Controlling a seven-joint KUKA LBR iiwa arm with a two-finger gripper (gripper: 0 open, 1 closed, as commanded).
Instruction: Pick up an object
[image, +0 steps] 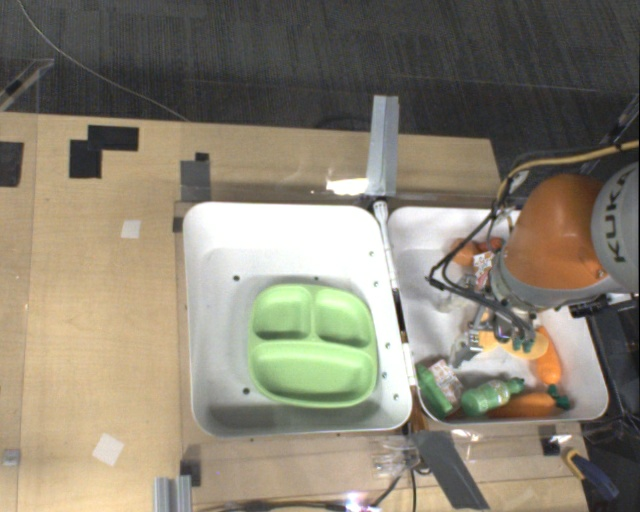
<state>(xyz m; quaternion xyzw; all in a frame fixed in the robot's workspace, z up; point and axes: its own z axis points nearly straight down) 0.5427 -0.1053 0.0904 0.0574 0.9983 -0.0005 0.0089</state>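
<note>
My gripper (487, 333) hangs low inside the right bin (425, 258), under the arm's orange band (553, 235). Just below it lie two green bottles: one (437, 386) at the bin's front left corner, another (493, 395) lying on its side to the right. An orange carrot-like piece (525, 405) lies along the front wall, and a yellow-and-orange object (530, 347) sits right of the gripper. More small orange items (468, 254) peek out behind the arm. Nothing is visibly between the fingers.
The left bin (215, 260) holds a green divided tray (312, 343) with three compartments. A metal post (383, 145) stands at the back between the bins. Cables (465, 285) loop off the wrist over the right bin.
</note>
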